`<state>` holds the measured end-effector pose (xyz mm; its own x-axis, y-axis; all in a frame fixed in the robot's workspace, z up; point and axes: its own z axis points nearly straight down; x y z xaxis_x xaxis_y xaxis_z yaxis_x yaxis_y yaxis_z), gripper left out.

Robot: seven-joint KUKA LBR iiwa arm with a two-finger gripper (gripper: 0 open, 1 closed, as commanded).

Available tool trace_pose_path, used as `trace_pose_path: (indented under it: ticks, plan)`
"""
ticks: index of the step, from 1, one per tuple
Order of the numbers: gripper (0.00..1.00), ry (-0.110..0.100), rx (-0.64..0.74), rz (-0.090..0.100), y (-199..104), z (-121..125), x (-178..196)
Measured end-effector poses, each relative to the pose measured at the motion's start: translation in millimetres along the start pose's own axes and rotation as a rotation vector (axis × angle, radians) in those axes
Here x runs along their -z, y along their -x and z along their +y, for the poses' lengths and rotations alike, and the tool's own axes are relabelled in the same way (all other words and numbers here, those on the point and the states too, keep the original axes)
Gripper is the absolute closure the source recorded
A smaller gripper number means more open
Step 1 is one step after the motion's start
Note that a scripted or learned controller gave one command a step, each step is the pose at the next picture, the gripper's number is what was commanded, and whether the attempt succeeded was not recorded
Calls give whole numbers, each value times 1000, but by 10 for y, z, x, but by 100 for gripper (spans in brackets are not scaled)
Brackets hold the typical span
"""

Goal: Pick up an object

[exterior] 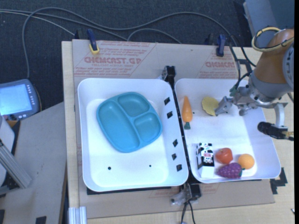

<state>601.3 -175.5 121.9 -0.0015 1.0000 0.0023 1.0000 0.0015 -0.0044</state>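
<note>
Yellow piece [210, 105] — just left of the gripper [223, 107].

The bench [140, 55] is topped with brown printed board. Two shallow white bins sit on it side by side, the left bin [86, 139] touching the right bin [261, 148] along their shared edge.

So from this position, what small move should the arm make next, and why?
Probably a short shift toward the yellow object and then down onto it. The gripper sits at the right bin's far side, right beside that piece, with nothing visible between its fingers. The carrot, tomato, orange and grapes all lie farther off.
</note>
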Motion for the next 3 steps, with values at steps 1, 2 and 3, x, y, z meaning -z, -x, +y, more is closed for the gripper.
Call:
trace_pose_path:
  ticks: [1, 2, 3]
  plan:
    - [0, 0, -1, -1, -7, 0, -388]
    - [100, 5, -1, -1, -5, 14, -251]
    - [100, 8, -1, -3, -2, -3, 183]
